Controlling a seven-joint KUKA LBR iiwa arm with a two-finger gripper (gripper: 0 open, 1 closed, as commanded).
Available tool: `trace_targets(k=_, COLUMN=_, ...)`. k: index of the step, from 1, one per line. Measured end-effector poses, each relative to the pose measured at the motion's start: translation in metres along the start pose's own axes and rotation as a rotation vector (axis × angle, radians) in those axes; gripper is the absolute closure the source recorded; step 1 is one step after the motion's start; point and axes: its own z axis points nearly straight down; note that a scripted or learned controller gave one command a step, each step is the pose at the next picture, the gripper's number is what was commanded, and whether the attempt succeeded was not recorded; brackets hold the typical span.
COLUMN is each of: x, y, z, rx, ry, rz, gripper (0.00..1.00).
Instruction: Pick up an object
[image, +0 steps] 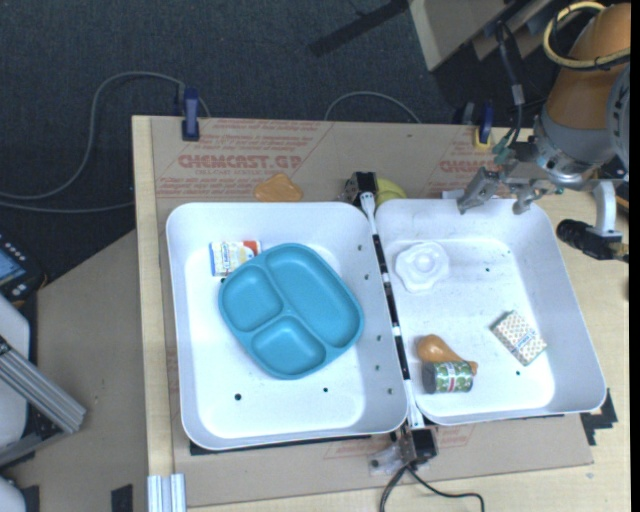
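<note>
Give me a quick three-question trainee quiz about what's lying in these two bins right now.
1. True or false: the blue divided plate lies in the right bin.
2. Which sits nearest the small can? A) white lid B) orange-brown piece C) patterned packet
3. Fill in: the gripper is above the right bin's ____ edge.

Key: 1 false, it lies in the left bin. 2 B. 3 far.
</note>
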Motion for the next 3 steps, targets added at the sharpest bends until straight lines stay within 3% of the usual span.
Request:
trace_targets(k=1, x=-0.073, y=-0.003, z=-0.024, rx=0.004, ry=-0.005, rz=0.012, gripper=0.0)
trace_targets(k=2, x=-0.031, y=-0.131, z=-0.047, rx=0.015, ry=0.004, rz=0.01, gripper=0.0)
trace_targets(k=3, x=0.035, y=-0.134, z=0.024, rx=0.018, ry=0.007, rz=0.001, gripper=0.0)
